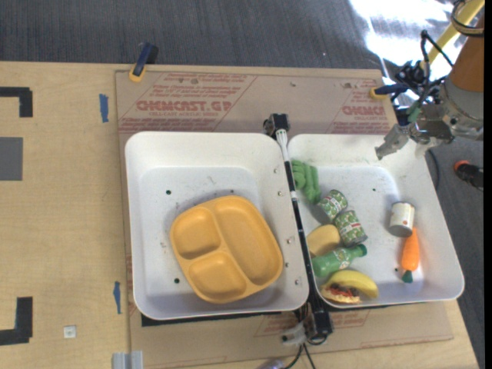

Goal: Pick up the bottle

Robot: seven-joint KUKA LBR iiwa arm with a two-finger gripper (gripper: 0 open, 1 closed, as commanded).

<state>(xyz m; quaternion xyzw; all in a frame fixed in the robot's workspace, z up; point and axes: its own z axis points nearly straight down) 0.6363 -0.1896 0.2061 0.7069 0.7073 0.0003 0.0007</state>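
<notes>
- Nearest the camera, a black clamp [319,323] sits just in front of the green bottle [335,260]. By the look of it, it pins the two bins together where their rims meet.
- A banana [352,285] lies just in front of the bottle and touches it. A yellow lump [322,238] presses on the bottle's far side.
- The bottle lies on its side in the right bin [440,229], near the divider. It is crowded in, so I judge a clean grasp will be awkward.
- Two green-and-white cans [342,214] lie just beyond the bottle. Their labels are too small to read.
- A carrot [410,254] and a small grey cylinder [400,217] lie to the bottle's right, well apart from it.
- A yellow divided plate [224,247] rests in the left bin [146,206], to the bottle's left.
- The gripper [390,142] hangs above the bin's far right corner, well away from the bottle. Nothing shows in its hold, and I cannot tell how far it is open.
- Beyond the bottle, the brown sheet [192,87] under the bins reads "CHEMCAST GP" in red. The print repeats to the right, partly hidden.
</notes>
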